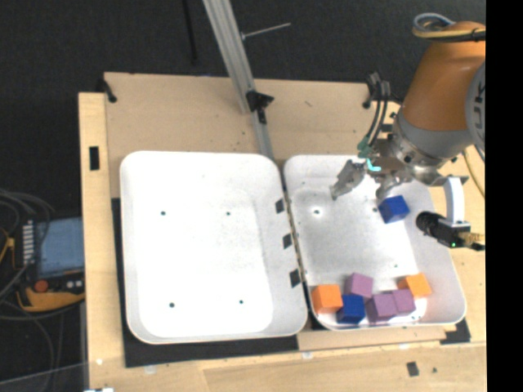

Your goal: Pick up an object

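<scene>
My gripper (358, 193) hangs over the back of the right bin (343, 243), its two fingers spread apart with nothing between them. A blue cube (393, 209) lies just beyond the right finger (382, 189), outside the gap; whether they touch I cannot tell. Along the bin's front edge sits a cluster: an orange cube (328, 297), a second blue cube (352, 309), three purple cubes (359, 285) (382, 307) (403, 300) and another orange cube (417, 284).
The left bin (204, 243) stands beside the right one, with small clips along the shared edge (288, 239). A slanted metal pole (233, 51) rises behind the bins. A black fitting (437, 227) sticks out at the right bin's right side.
</scene>
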Robot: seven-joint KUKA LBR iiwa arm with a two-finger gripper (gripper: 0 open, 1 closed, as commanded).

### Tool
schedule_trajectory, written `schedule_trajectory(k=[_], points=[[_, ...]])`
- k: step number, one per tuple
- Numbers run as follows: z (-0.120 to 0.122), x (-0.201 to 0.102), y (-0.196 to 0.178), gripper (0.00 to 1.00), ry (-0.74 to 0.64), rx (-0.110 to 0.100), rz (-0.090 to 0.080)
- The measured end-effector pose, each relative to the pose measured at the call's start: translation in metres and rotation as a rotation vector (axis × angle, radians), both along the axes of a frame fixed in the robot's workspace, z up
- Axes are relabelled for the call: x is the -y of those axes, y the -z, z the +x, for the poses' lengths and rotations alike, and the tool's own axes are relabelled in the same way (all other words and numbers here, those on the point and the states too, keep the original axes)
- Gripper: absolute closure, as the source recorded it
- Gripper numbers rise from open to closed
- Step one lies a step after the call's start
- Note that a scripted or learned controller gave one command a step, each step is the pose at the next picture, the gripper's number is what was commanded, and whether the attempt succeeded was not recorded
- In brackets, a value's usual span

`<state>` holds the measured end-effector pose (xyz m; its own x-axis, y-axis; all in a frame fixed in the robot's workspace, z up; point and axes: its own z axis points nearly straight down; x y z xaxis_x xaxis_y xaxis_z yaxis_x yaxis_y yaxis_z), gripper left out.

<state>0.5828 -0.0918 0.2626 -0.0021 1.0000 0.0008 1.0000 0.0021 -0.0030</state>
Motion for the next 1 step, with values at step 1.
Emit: schedule_trajectory(k=[1], points=[[0.0006, 0.0003, -0.0017, 0.0, 0.002, 0.004, 0.0]])
